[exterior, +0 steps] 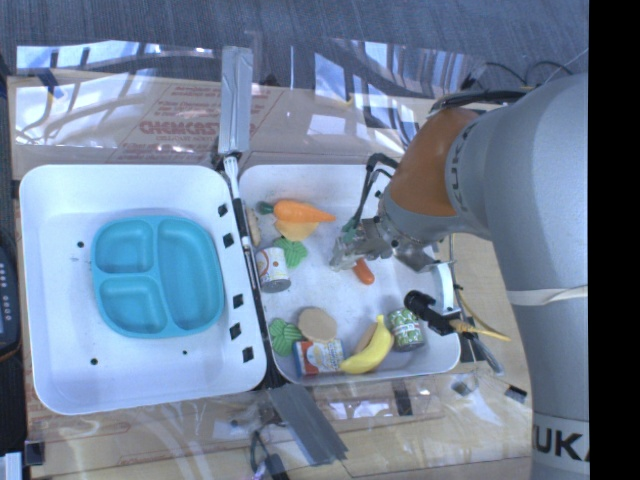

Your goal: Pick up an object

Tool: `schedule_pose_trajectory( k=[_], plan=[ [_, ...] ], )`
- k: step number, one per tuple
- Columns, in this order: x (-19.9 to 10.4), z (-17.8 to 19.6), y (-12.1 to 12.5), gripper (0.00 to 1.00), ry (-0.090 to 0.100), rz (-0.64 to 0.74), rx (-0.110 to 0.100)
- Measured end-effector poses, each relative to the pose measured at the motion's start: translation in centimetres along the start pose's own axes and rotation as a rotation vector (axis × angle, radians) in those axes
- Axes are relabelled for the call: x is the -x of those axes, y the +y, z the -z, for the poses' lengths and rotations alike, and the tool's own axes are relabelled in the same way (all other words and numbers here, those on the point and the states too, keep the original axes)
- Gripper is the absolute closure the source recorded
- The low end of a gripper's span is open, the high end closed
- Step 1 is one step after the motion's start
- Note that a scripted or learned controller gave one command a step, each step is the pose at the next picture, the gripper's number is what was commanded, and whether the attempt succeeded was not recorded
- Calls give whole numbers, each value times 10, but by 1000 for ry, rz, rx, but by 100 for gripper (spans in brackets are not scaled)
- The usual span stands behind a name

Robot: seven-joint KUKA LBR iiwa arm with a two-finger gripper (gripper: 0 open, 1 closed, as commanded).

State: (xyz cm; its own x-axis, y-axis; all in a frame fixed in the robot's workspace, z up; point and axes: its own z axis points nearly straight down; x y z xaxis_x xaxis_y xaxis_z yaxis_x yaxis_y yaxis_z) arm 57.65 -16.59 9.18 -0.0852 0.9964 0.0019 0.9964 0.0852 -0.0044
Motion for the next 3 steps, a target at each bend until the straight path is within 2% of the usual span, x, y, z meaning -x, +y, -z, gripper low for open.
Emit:
schedule_pose_trajectory(
  k=[1, 2, 3],
  plan=[
    [29, 0, -22, 0, 0, 128, 0],
    [48, 1, 52, 0, -2, 191, 5],
    [49, 19, 42, 0, -1, -20, 3]
  ],
)
